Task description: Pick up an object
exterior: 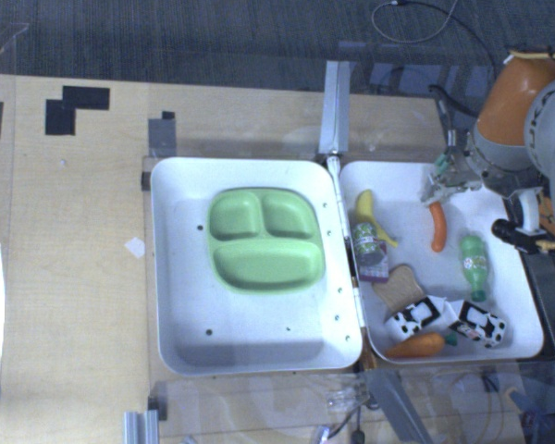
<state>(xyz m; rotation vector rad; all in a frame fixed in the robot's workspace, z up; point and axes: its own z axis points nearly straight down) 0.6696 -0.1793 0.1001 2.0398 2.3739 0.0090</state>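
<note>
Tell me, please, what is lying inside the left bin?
The left bin holds one green tray with three compartments, lying flat near its middle. Nothing sits on the tray. Whatever bin floor lies under it is covered.

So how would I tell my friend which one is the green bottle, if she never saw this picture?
Look at the right white bin, the one full of small toys, not the left bin holding the green tray. Along its right side lies a small green bottle, just right of the little orange carrot. It is the only green thing in that bin.
</note>
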